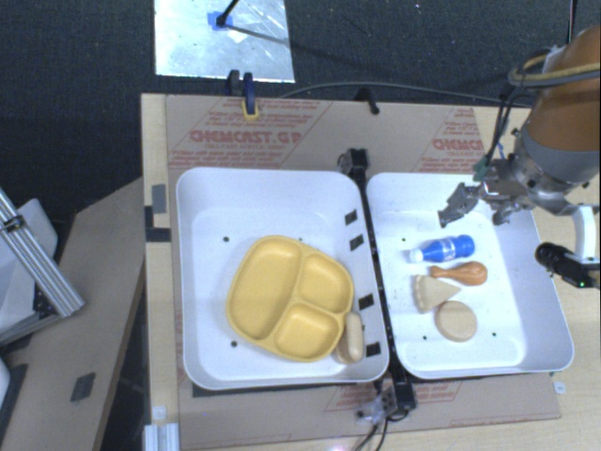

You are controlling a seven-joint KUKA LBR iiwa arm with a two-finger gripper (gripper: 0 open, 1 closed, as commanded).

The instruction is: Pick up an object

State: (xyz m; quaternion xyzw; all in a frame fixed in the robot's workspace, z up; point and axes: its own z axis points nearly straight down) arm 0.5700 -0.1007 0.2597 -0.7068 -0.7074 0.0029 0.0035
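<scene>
Flanking the blue bottle (441,250): drumstick (459,273), wedge (433,292), round biscuit (456,321).

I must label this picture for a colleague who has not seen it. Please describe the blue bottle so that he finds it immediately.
Look in the right white bin. The blue bottle lies on its side, topmost of four small items; it is the only blue one.
</scene>
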